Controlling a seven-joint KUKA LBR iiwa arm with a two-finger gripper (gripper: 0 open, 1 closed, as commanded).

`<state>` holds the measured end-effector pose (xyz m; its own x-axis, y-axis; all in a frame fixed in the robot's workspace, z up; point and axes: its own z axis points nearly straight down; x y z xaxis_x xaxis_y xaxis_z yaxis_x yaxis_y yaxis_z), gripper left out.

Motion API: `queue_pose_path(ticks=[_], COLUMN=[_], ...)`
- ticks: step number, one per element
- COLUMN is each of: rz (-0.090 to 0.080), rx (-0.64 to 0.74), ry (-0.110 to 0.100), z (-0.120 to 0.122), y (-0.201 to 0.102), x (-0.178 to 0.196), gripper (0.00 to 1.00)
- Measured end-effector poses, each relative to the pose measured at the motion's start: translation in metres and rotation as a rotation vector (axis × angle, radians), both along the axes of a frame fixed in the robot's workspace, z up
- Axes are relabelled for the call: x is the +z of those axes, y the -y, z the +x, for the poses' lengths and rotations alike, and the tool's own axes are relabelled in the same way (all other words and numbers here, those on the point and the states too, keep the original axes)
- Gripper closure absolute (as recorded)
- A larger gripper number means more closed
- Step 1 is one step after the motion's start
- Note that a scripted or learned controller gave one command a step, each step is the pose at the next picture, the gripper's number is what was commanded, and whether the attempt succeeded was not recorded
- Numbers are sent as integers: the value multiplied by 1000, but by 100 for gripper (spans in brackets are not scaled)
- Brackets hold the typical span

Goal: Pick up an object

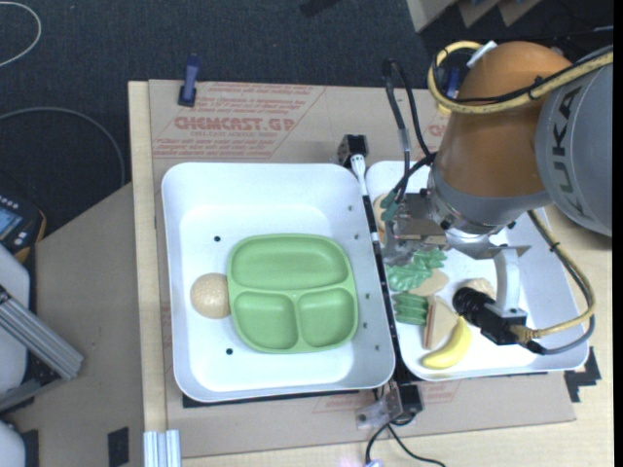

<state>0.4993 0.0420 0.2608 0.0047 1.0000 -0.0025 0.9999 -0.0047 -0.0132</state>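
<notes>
My gripper (pixel 407 246) reaches down into the left part of the right bin (pixel 565 358), under the orange wrist band. It hangs right over a pile of green toy pieces (pixel 421 272). A yellow banana (pixel 448 350) lies near the bin's front edge, with a tan wedge-shaped piece (pixel 438 321) beside it. A dark green piece (pixel 410 308) lies left of the wedge. The arm hides the rest of the right bin.
The left bin (pixel 185 261) holds a green divided tray (pixel 292 292) and a beige round ball (pixel 209 296) touching the tray's left side. A black cable connector (pixel 482 311) from the arm hangs over the right bin. Cardboard lies under both bins.
</notes>
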Motion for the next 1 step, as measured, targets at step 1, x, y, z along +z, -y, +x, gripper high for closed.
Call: queue_pose_path(ticks=[1], rz=[7], rx=[12], ry=[27], z=[-12], y=[-46], x=[117], gripper=[100])
